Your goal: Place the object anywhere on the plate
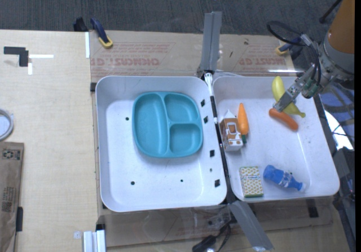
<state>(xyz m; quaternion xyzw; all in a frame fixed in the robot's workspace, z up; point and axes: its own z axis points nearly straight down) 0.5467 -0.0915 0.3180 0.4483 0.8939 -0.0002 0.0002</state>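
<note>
A teal divided plate lies in the left bin with nothing on it. My gripper reaches into the right bin from the upper right. It hangs low over a yellow banana and just above an orange sausage-shaped piece. Its tip covers part of the banana, and I see nothing clearly lifted. An orange carrot lies further left in the same bin.
The right bin also holds a small milk carton by the divider, a green-and-cream box and a blue bottle near the front. A grey post rises behind the seam between the bins.
</note>
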